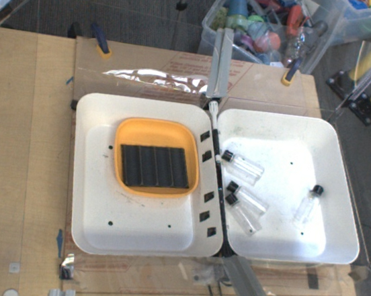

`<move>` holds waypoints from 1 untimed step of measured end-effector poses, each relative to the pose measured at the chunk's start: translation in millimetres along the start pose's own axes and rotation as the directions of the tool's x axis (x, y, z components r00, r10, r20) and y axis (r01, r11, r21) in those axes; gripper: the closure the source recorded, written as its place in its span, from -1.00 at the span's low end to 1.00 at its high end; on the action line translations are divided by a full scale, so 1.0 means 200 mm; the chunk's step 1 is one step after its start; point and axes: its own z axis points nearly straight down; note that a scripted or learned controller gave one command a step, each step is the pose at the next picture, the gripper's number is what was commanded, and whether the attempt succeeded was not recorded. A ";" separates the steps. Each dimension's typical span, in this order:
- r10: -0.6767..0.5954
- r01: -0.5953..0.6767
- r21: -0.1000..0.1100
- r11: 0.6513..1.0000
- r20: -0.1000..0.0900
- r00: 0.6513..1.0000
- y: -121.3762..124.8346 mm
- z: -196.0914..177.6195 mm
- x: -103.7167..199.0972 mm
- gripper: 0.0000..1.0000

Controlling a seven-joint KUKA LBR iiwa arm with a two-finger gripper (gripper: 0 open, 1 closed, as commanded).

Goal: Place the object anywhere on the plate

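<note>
Four clear vials with black caps lie in the right bin, and none of them is on the plate. You cannot tell which one is the task's own.

Vial one lies near the bin's left wall, its long axis slanting from upper left to lower right, with the cap at the upper-left end, toward the divider. Just below it you see a pair, the upper vial and the lower vial, side by side and close enough that you cannot tell whether they touch. Both run on the same slant as the first, caps at the upper left, open bodies trailing toward the bin's middle. The fourth vial lies well apart from these, near the right side of the bin. Its axis is closer to upright in the view, with the cap at the top and tipped slightly right.

Across the divider, which carries a row of small black tabs, the left bin holds the orange plate. A black ribbed block lies flat on the plate and covers most of its floor.

Both bins rest on a cardboard sheet on the wooden bench, with a blue clamp at the sheet's far-left corner. Beyond the bench stands a clear tub of coloured items.
</note>
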 end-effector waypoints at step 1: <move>-0.284 0.284 0.000 0.959 -0.002 0.959 -0.01 0.00 -0.01 1.00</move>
